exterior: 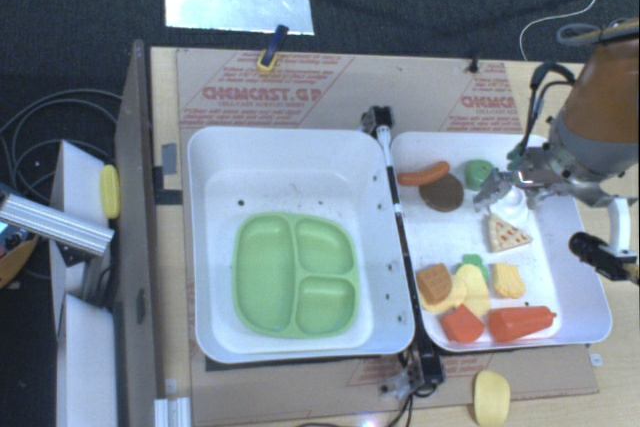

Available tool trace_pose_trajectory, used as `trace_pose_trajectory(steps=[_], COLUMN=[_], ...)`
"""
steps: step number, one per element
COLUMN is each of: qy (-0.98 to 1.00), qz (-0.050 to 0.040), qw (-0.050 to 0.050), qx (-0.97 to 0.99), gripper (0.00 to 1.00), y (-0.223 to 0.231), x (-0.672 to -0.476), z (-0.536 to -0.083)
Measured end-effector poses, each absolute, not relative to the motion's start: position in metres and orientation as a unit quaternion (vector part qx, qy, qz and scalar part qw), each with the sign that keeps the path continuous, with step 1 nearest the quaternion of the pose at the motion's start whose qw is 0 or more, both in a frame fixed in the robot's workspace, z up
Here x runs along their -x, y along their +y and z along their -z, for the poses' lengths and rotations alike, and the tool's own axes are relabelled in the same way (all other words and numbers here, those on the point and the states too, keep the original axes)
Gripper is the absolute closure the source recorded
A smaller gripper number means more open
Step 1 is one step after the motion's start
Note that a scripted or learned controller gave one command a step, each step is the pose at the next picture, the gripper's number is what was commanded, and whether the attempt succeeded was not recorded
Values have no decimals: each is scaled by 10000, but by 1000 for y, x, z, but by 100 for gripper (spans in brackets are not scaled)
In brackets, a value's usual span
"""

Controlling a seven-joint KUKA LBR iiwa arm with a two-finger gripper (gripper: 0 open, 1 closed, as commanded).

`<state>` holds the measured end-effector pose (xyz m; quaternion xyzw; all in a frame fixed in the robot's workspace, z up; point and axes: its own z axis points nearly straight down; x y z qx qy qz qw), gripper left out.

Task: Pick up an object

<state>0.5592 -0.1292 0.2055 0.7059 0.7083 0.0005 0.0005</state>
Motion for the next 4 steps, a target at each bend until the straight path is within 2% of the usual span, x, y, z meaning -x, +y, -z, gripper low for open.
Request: trace_pose_trajectory(steps=[1, 2, 3, 4], qy=[7086, 7066, 7109, 7100], qz=[-36, -37, -35, -41], qw=[38, 52, 55, 67], qx=[-7056, -7076, -7033, -7041], gripper=[0, 0, 0, 100], y=[-141, -161, -134, -136], x=[-625, -576, -674, -673], z=[-82, -90, -89, -100])
